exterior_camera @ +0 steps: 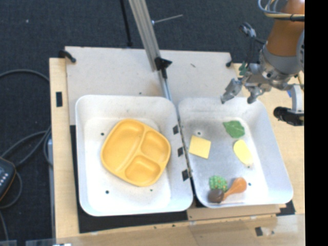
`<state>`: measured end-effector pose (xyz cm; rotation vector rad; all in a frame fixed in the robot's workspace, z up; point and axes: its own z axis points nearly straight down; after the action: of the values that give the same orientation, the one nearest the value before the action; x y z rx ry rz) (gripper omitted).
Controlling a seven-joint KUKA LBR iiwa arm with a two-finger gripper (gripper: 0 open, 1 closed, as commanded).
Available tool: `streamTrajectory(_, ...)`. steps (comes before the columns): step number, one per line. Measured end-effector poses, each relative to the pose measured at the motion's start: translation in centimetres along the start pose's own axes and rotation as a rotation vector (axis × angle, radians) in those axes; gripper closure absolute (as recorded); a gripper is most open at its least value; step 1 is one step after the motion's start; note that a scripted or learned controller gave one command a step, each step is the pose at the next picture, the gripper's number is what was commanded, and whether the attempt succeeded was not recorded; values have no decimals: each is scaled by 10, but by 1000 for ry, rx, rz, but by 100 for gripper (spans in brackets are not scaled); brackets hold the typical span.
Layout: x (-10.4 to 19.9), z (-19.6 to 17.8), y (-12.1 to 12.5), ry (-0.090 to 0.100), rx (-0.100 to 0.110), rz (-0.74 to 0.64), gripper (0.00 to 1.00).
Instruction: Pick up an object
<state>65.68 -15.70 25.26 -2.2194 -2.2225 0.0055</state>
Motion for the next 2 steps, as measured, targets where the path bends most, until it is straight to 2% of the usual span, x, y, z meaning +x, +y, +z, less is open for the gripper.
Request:
streamTrajectory(1,-11,49,-2,0,1,2,0)
streamTrajectory(2,-7,111,-2,1,2,2,0)
